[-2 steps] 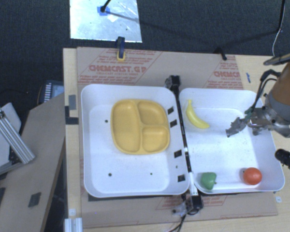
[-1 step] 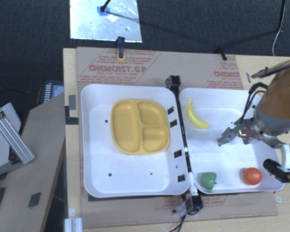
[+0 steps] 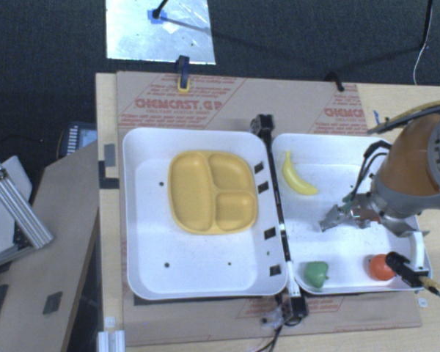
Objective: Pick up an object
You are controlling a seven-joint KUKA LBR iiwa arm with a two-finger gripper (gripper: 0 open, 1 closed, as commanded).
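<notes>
The tool [image 3: 330, 223] is hovering in the right bin [image 3: 330, 147] between banana [image 3: 298, 176] and green object [image 3: 316, 273], holding nothing visible, its opening being unclear, and needing to choose one.

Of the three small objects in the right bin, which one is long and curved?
The yellow banana, lying near the bin's upper left corner. The green object and the orange object along the near edge are both roundish.

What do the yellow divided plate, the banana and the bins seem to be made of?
Yellow divided plate: likely moulded plastic, with smooth matte compartments. Banana: probably a plastic toy, uniformly yellow and slightly glossy. Bins: seemingly white plastic, with rounded formed corners.
</notes>
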